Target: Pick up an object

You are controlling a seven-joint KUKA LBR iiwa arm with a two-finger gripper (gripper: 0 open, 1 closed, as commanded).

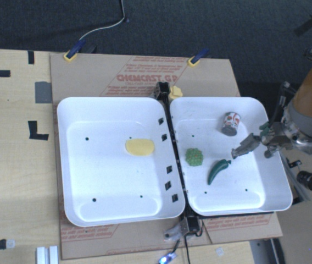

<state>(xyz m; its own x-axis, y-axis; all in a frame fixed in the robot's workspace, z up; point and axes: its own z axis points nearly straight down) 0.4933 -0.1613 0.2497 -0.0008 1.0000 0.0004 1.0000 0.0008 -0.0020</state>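
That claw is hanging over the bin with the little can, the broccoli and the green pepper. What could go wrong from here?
The gripper sits near the green pepper, a thin curved thing lying flat, so it may slip free. The broccoli lies close by and might get knocked. The can lies on its side and could roll if nudged.

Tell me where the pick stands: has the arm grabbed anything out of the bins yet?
Done: the arm has reached over the right bin, and the gripper sits just above the green pepper. In hand: nothing visible between its fingers. Left: the grasp and lift. The pepper, the broccoli and the small can all lie on the right bin's floor, and the yellow piece rests in the left bin.
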